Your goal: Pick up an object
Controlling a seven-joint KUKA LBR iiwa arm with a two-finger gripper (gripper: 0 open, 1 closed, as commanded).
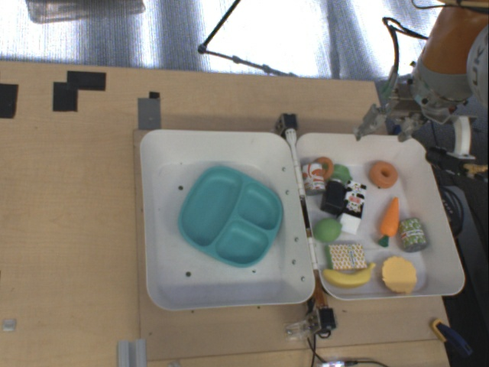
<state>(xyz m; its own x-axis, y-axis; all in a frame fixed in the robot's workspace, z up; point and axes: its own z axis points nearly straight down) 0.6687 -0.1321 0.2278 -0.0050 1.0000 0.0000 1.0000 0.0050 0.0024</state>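
The right bin (pixel 439 205) holds several small items: a glazed donut (pixel 383 174), an orange carrot (pixel 390 219), a banana (pixel 349 277), a green lime (pixel 328 229), a black and white carton (pixel 344 199), a small can (pixel 315 176), a yellow round piece (pixel 399 274) and a speckled green piece (pixel 412 234). My gripper (pixel 386 122) hangs above the far edge of that bin, its two fingers spread apart with nothing between them. It is well clear of all the items, up and back from the donut.
The left bin (pixel 160 205) carries a teal divided plate (pixel 231 215). A black clamp (pixel 287 122) sits at the far end of the seam between the bins. Black patches (pixel 76 89) mark the bench at far left.
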